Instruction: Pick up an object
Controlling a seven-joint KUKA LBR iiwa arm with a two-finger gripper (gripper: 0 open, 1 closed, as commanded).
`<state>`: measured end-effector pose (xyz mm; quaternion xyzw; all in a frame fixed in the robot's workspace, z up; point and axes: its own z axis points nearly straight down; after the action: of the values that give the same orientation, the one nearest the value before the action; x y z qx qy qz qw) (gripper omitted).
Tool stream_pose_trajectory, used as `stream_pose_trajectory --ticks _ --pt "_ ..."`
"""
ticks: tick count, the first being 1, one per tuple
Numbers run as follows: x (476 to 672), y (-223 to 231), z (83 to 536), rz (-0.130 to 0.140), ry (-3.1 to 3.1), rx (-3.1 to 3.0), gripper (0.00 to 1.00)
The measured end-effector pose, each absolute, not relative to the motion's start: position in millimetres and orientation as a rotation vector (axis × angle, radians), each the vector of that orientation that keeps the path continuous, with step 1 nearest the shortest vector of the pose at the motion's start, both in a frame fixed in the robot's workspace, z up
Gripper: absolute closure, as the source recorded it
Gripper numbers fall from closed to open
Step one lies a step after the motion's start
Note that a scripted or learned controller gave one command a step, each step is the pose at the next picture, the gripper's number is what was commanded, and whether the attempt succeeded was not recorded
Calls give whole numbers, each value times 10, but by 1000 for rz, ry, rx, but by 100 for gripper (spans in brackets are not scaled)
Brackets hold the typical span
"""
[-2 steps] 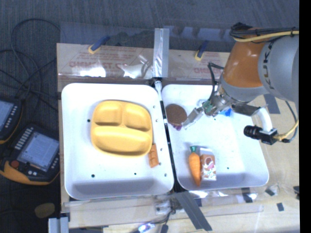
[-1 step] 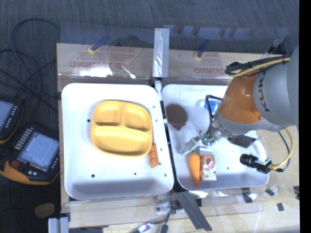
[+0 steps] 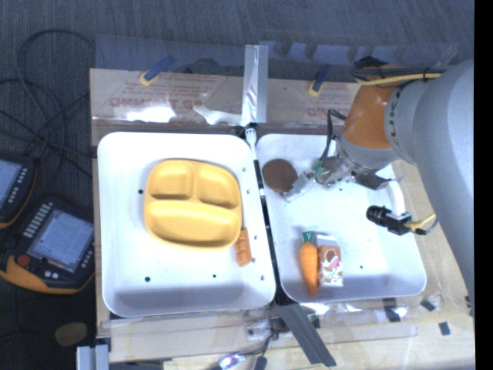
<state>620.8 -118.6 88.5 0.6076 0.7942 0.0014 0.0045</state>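
Reaching in: arm (image 3: 435, 129) enters from the right and slants down over the right bin's (image 3: 377, 272) far half.
Wrist: orange band (image 3: 366, 123) sits over the bin's far rim, and the link below it tips down and to the left.
Gripper (image 3: 302, 182): low over the bin floor, its tip pointing at the disc (image 3: 279, 174). It appears to touch the disc's right edge or lie just beside it, though contact is unclear.
Gripper state: whether it is parted or closed can't be read from this angle. Nothing is seen held.
Disc: brown, round and flat, in the right bin's far-left corner near the wall between the bins.
Carrot (image 3: 308, 262): lies lengthwise in the near half of the right bin, green top toward the far side, well apart from the gripper.
Carton (image 3: 330, 262): small, lying just beside the carrot on its right.
Left bin (image 3: 131, 287): holds a yellow tray (image 3: 192, 203) with compartments, roughly centred.
Stub (image 3: 243, 247): short and orange, by the tray's near-right corner, against the left bin's right wall.
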Motion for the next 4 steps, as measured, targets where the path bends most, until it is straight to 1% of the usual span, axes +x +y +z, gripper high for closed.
stream_pose_trajectory --ticks 1,2,3,4 --pt "5205 -1106 936 -3 2497 1909 0" --pt "5414 -1244 889 8 2376 2048 0" --pt "4995 -1011 900 8 2519 1849 0" --pt "4838 -1102 1527 -2 2818 1390 0"
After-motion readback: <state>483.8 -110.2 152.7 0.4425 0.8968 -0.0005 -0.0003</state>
